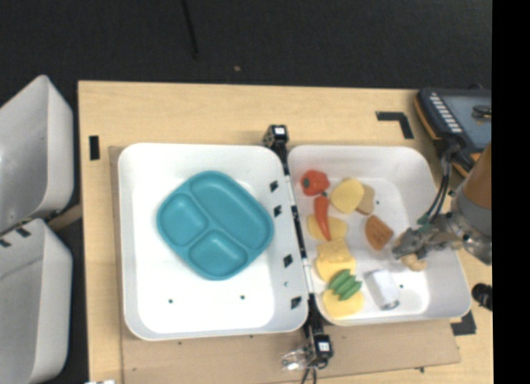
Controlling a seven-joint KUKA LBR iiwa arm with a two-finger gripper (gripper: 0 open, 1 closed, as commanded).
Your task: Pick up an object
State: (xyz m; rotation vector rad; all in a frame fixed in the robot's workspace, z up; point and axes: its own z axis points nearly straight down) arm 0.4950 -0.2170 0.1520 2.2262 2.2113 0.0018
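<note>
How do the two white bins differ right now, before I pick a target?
The left bin holds one big item, a blue divided plate; the right bin holds many small toy foods, such as a red tomato and a green pepper. The gripper is over the right bin, not the left one. Both are shallow, white and about the same size.

Two white bins side by side on the bench, arm reaching in from the right.

The left bin [132, 291] carries a blue divided plate [215, 223] near its centre. The right bin [406, 163] carries toy food along its left edge: a red tomato [314, 181], an orange carrot [322, 216], green pods [345, 285]. The gripper [411, 247] hangs low by that bin's right edge.
</note>
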